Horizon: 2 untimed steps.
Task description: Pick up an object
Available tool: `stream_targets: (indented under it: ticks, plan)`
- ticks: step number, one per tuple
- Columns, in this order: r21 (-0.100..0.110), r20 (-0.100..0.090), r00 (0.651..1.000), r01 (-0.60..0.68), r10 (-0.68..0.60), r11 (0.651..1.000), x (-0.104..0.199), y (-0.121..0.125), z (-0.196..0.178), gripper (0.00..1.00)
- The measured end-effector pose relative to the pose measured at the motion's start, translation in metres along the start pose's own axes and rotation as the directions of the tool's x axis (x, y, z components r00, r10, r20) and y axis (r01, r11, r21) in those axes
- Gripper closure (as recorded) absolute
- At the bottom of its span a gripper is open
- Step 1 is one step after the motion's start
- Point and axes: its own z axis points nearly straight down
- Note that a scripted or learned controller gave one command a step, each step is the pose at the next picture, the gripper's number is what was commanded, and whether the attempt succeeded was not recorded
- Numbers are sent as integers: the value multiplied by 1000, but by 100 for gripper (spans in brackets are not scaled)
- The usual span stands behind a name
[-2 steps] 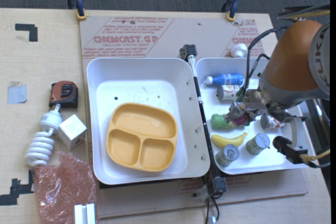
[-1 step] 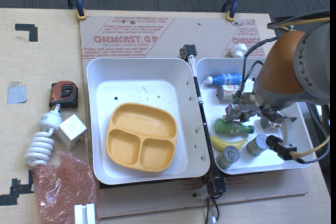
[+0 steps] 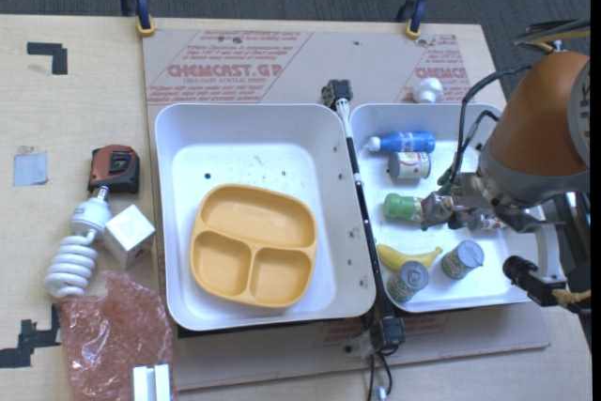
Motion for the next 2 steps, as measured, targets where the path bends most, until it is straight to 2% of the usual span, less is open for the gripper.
stream_targets:
  ticks: [1,2]
  plan:
    - [0,0,1000,2,-2,1000,60,48,-27,100]
    - [2,0,1000,0,0,1000,65,42,0,100]
